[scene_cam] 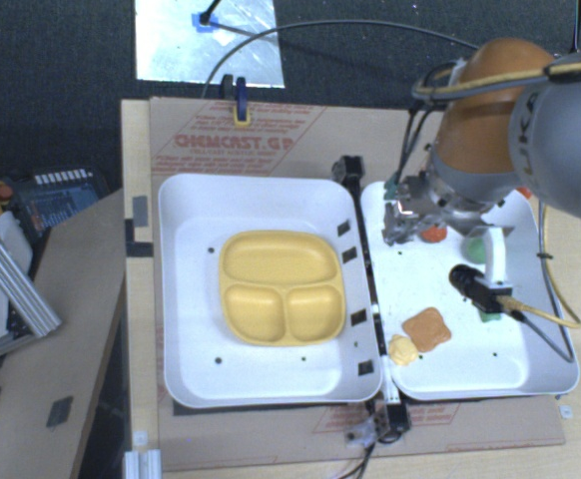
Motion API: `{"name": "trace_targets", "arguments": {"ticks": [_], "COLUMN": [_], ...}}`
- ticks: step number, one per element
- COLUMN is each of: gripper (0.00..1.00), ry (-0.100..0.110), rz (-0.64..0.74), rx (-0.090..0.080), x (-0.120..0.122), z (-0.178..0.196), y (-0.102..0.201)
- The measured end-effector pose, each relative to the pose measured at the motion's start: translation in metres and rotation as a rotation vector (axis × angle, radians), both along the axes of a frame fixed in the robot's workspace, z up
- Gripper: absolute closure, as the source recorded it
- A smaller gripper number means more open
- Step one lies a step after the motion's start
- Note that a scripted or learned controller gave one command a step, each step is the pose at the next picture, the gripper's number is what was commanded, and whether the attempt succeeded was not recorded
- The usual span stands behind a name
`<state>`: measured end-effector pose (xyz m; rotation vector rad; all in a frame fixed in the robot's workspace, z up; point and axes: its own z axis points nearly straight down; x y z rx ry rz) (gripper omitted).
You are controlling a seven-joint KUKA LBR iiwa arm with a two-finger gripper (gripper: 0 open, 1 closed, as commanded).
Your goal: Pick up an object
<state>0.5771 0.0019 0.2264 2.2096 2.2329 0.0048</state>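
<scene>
My gripper [398, 226] hangs low over the upper left part of the right bin [545, 367]. An orange-red object [433, 235] lies just to the right of it, partly hidden by the wrist. Further right a green object [475, 248] peeks out from behind the arm. A brown toast-like piece [427, 329] and a small pale yellow piece [402, 350] lie near the bin's front left corner, well below the gripper. I see nothing between the gripper's tips.
The left bin [186, 267] holds a yellow divided plate [281, 285]. A black divider with clips [362, 267] runs between the two bins. The arm's grey and orange body [500, 98] covers the right bin's back edge.
</scene>
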Motion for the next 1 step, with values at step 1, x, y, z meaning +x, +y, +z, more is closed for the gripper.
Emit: {"name": "trace_targets", "arguments": {"ticks": [1], "gripper": [1.0], "ry": [0.001], "rz": [0.001], "rx": [0.001], "x": [0.0048], "z": [0.008], "y": [0.0603]}}
